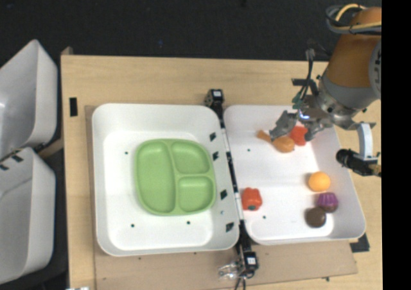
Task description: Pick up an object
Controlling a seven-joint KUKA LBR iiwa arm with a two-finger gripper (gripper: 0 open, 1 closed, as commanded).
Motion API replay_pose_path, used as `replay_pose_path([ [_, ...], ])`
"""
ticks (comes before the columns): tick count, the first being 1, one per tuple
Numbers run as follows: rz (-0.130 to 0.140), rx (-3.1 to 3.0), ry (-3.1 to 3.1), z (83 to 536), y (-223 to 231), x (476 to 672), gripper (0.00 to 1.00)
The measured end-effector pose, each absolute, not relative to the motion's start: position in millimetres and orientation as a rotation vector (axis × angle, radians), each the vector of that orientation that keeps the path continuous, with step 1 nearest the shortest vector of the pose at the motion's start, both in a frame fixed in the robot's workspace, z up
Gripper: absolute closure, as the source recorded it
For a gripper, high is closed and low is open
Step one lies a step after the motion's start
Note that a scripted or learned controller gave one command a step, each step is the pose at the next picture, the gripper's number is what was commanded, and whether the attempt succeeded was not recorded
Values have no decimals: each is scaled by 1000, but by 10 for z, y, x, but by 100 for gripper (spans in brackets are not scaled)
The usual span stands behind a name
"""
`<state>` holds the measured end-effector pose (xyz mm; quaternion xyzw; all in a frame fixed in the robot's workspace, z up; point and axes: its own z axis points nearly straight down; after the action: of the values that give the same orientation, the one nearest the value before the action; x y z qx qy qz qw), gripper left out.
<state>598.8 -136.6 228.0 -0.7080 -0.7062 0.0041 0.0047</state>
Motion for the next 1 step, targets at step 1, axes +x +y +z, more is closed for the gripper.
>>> replay_pose_path([
  [1, 0, -2223, -2222, 2363, -1363, 6011, 0],
])
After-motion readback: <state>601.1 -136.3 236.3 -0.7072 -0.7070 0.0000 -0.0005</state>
